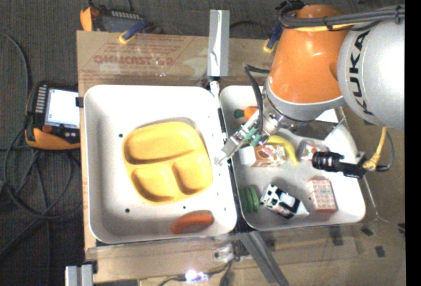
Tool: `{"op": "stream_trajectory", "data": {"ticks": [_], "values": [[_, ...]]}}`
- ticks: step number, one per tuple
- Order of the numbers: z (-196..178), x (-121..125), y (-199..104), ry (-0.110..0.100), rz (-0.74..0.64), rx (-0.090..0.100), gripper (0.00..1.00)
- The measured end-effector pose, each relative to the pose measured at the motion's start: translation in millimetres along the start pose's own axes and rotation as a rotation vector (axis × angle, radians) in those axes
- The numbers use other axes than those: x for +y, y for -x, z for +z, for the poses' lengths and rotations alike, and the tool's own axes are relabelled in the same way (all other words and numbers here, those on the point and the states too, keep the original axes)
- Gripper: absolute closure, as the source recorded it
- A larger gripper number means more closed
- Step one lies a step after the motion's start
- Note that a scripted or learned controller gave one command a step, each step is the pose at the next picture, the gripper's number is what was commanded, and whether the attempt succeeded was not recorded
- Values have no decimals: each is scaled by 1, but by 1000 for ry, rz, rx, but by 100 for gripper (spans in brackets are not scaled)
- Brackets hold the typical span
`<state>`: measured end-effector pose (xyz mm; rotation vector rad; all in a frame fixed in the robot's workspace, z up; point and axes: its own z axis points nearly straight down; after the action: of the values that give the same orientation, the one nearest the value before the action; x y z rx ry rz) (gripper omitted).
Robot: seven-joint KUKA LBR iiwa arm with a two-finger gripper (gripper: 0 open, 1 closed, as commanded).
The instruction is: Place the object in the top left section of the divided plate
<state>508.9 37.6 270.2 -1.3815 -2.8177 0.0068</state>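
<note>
A yellow divided plate [170,161] lies in the middle of the left white bin [105,107], and all three of its sections hold nothing. An orange carrot-like piece [193,220] rests on the bin floor just below the plate, near the front wall. My gripper [238,141] hangs low over the left edge of the right bin [355,209], close to the wall between the two bins. It sits just left of a small printed carton [268,156]. The big orange and grey wrist hides the bin's back part.
The right bin holds a yellow banana-like piece [284,144], a black-and-white toy cow [279,200], a green piece [249,199], a pink box [321,193] and an orange piece [250,112]. A black cable plug [329,161] hangs over that bin.
</note>
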Motion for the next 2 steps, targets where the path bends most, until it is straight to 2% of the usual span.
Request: {"op": "stream_trajectory", "data": {"ticks": [1, 2], "values": [[-6, 0, 0, -7, 0, 3, 100], [60, 15, -61, -1, -77, 3, 100]]}}
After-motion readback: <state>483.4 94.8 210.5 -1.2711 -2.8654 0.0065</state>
